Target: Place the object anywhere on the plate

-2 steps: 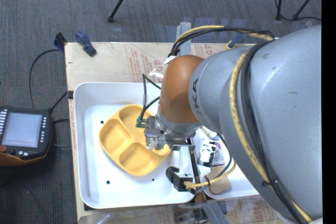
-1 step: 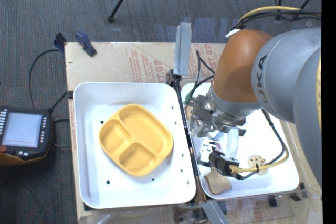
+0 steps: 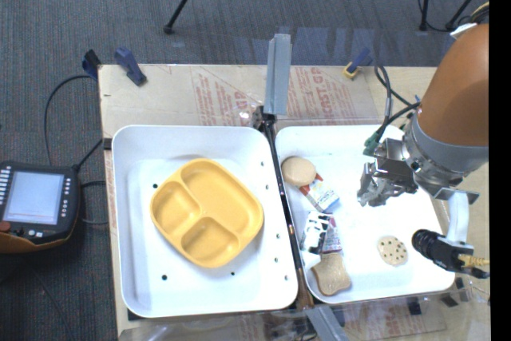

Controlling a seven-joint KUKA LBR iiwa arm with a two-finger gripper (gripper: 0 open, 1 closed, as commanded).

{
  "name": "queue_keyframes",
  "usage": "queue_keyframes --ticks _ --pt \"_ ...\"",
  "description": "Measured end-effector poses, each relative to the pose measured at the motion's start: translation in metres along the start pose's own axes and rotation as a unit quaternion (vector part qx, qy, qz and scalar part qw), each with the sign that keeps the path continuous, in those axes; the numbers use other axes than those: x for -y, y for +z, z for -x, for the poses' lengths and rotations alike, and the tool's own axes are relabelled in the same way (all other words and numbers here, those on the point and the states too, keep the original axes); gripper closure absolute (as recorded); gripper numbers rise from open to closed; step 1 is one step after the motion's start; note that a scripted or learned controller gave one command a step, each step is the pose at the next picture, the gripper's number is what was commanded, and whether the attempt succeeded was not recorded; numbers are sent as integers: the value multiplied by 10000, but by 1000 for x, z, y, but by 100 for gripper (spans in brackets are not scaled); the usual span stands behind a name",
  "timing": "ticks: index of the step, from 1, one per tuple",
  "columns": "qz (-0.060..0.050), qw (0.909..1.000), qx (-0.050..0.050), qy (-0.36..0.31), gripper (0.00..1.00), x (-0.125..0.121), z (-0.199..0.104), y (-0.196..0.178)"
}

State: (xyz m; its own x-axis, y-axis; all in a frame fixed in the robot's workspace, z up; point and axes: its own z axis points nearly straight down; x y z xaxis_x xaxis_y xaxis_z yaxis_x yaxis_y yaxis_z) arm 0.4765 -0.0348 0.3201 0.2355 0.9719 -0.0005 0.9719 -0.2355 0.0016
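Note:
A yellow plate (image 3: pixel 206 212) with three compartments lies in the left bin (image 3: pixel 136 172), with nothing on it. The right bin (image 3: pixel 351 144) holds a round tan bun (image 3: pixel 299 169), a small red and white packet (image 3: pixel 322 196), a dark printed packet (image 3: pixel 321 235), a toast-shaped piece (image 3: pixel 330 275) and a round cookie (image 3: pixel 392 251). My gripper (image 3: pixel 372 192) hangs over the right side of the right bin, to the right of the packets and above the cookie. I see nothing between its fingers.
A grey upright bar (image 3: pixel 278 76) stands at the back between the two bins. A teach pendant (image 3: pixel 36 204) lies on the floor at the left. Tripod legs cross the floor at the back.

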Motion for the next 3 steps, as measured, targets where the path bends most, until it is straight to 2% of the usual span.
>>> queue_keyframes --ticks 1,2,3 --pt "-85 9992 19 402 100 -18 92 95" --pt "-44 9993 1 378 0 -20 89 91" --pt "-70 9992 4 385 100 -19 90 83"
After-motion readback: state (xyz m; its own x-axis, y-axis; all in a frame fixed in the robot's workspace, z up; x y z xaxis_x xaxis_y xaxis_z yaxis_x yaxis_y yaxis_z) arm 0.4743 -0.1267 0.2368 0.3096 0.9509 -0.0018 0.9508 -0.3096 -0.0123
